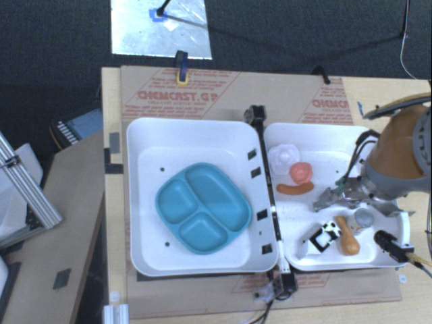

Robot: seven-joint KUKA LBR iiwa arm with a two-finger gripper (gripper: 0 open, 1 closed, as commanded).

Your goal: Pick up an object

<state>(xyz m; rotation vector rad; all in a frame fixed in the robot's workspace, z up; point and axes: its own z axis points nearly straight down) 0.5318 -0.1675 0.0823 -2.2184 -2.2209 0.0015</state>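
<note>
The arm (405, 147) is being cut off by the right edge. The pincer (337, 198) is being blurred against the right bin (317, 137), its fingers being left unreadable. A small grey object (364, 217) beneath the wrist is being partly hidden.

Glossy white plastic bins (202, 130), smooth teal plastic tray (202, 206), seemingly matt cardboard underlay (223, 90).

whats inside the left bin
A blue divided plate lies flat in the left bin, its three compartments bare. The bin floor under the plate is covered.
</note>
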